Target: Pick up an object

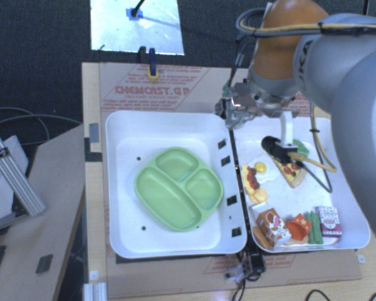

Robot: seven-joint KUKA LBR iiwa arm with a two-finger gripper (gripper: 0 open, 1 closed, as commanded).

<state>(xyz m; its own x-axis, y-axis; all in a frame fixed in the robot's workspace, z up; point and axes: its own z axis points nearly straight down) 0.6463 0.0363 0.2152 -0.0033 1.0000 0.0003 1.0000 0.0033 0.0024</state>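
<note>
as the arm is hanging over the right bin, i am lining up a pick

while the arm [344,68] is reaching in low over the upper part of the right bin [358,234], i am treating the pizza slice [293,172] as the target, since it is lying just under the tool. i cannot tell whether the jaws are released or clenched, because the wrist is hiding them, so i am not counting anything as held.

to do this step well, i am judging that the jaws should be coming straight down and spanning the slice across its width, not along its length. the fried egg [259,167] is lying just beside the slice, toward the wall between the bins, so i am wanting the descent kept clear of it.

the slice is looking like a flat toy wedge, tan with red and dark toppings, lying at a slant on the bin floor. being so low, it is probably offering little edge to catch. well apart from it, a small carton [272,226] and a red-and-white box [329,221] are sitting along the near edge.
</note>
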